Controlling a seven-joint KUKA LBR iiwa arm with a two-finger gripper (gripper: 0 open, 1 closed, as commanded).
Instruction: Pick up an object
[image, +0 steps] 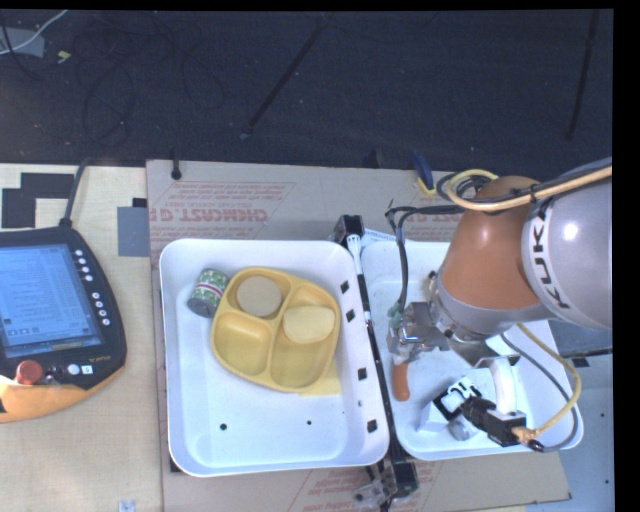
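Observation:
My gripper (405, 338) hangs over the left part of the right bin (560, 440), under the arm's orange band. Just below it a small orange stick-shaped object (401, 383) lies near the bin's left wall; whether the gripper touches it I cannot tell. A small grey object (458, 430) rests near the right bin's front edge. The left bin (260, 440) holds a yellow divided plate (275, 330), and a green patterned can (208, 290) stands beside the plate's left rim. The arm hides much of the right bin's floor.
A teach pendant (55, 305) with a lit screen lies on the bench left of the bins. The raised divider (365, 340) between the two bins runs close to the gripper's left side. Cardboard (250, 205) lies under the bins.

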